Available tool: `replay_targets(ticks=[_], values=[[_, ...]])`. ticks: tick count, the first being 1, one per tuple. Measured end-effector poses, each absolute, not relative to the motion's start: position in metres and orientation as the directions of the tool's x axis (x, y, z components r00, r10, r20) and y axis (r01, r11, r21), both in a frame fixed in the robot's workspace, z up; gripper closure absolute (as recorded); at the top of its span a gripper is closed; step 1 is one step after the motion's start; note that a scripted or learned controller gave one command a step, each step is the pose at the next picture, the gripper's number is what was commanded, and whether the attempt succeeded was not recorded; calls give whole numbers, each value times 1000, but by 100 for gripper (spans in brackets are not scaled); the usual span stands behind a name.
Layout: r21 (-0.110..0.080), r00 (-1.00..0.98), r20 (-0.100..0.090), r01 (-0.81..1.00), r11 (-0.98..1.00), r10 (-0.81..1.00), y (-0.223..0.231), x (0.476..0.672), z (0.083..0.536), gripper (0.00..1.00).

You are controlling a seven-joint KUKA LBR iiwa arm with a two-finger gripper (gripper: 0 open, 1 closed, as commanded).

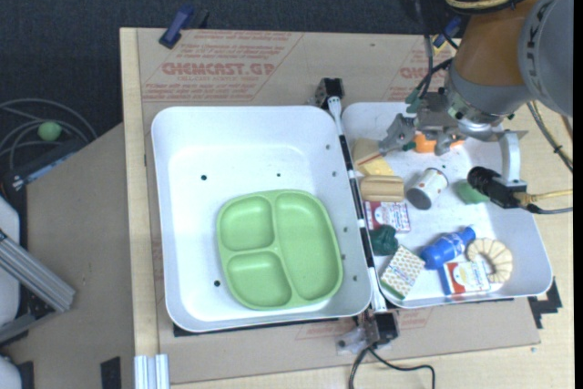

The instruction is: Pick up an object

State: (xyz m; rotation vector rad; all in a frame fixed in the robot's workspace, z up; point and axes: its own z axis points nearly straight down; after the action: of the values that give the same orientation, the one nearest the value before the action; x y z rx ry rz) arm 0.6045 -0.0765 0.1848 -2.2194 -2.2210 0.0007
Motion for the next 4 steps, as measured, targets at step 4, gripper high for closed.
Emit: replay_targets(ticks=[4], values=[[-1, 0, 1, 1000, 1, 1000, -98, 535, 85, 0]])
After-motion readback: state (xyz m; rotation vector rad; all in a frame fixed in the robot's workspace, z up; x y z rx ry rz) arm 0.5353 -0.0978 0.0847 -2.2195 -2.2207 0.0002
